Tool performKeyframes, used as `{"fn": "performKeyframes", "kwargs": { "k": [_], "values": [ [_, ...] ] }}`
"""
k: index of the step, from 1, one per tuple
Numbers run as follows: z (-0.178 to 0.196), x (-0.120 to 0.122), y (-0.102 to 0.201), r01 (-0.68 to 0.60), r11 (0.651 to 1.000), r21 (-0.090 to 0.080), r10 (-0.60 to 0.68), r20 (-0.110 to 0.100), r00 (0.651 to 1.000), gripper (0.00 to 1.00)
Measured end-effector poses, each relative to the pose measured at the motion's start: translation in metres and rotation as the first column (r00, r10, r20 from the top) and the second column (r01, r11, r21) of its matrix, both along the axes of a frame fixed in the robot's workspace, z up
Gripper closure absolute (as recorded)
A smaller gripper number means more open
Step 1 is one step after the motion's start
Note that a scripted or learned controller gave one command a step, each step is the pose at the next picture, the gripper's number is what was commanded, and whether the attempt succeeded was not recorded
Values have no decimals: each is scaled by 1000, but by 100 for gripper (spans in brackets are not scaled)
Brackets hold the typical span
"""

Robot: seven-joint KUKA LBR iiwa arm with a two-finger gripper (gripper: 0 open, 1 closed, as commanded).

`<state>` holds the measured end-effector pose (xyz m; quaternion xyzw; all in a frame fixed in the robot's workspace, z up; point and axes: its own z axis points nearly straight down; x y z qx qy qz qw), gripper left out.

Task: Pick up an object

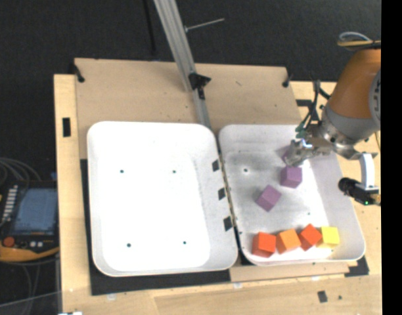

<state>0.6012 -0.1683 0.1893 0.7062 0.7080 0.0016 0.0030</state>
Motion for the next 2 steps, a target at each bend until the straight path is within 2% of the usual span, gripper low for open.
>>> {"fn": "performKeyframes", "kwargs": {
  "k": [1, 2],
  "values": [
    [64, -1, -6, 0, 1000, -2, 0, 2, 1000, 100],
    [104, 0, -8, -2, 1000, 0, 2, 0, 1000, 100]
  ]
}}
